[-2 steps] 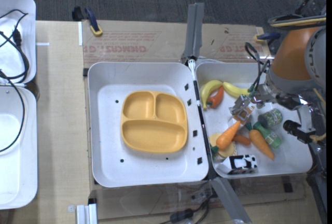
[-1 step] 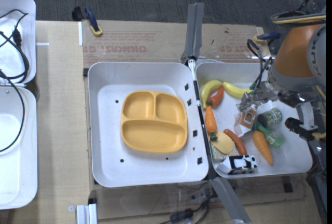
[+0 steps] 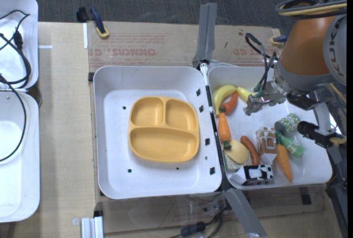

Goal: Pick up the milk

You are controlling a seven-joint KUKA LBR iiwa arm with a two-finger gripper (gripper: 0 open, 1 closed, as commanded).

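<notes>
Two white bins: left bin (image 3: 105,138) holds one yellow divided plate (image 3: 164,129). Right bin (image 3: 322,173): one banana (image 3: 222,93), two carrots, one sausage (image 3: 250,149). Milk carton (image 3: 258,174), cow-patterned, lies at the near edge. Gripper (image 3: 255,103) hangs above the bin's far part beside the banana, well apart from the milk; jaw state cannot tell

— Left bin (image 3: 110,138): white, with black dots. Inside, a compartment plate (image 3: 164,128) in plain mustard yellow.

— Right bin (image 3: 314,168): white too. At its near edge, a milk carton (image 3: 258,173) in cow pattern, black patches on white.

— Beside it, an orange carrot (image 3: 283,161) with a green top; a second carrot (image 3: 224,128), orange. A red sausage (image 3: 251,149). Far side, a yellow banana (image 3: 222,95).

— On the arm (image 3: 309,49), an orange band over grey. Bench (image 3: 66,138): pale wood, red lettering on cardboard.
</notes>
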